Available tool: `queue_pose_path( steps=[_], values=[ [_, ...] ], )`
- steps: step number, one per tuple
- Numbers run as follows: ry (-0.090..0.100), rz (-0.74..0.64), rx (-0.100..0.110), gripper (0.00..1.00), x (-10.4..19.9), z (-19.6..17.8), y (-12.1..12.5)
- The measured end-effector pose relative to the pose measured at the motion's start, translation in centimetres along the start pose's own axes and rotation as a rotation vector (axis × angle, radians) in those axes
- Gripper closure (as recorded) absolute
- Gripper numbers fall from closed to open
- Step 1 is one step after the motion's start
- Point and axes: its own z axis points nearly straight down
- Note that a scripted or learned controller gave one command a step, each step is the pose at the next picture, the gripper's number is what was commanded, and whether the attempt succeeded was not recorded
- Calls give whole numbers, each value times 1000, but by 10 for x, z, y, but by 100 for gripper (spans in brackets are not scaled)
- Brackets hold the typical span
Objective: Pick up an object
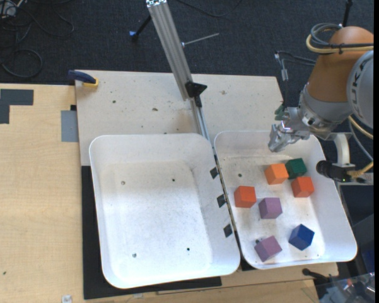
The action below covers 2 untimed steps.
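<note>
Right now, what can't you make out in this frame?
- Gripper: small and blurred in the camera view, so how its tips stand is unclear.
- Green block: partly covered by the orange block in front of it.
- Arm: cut off by the right edge.
- Dark specks on the left bin: too small to identify.

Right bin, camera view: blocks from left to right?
Orange-red block → lower purple block and upper purple block, nearly level → orange block → green block, red-orange block and blue block, order unclear.
</note>
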Motion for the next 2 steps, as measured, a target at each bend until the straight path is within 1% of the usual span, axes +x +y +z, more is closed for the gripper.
queue_pose_path(
  steps=[1,2],
  values=[
    [1,-1,3,100,0,-1,0],
    [3,-9,2,100,51,-16,0]
  ],
)
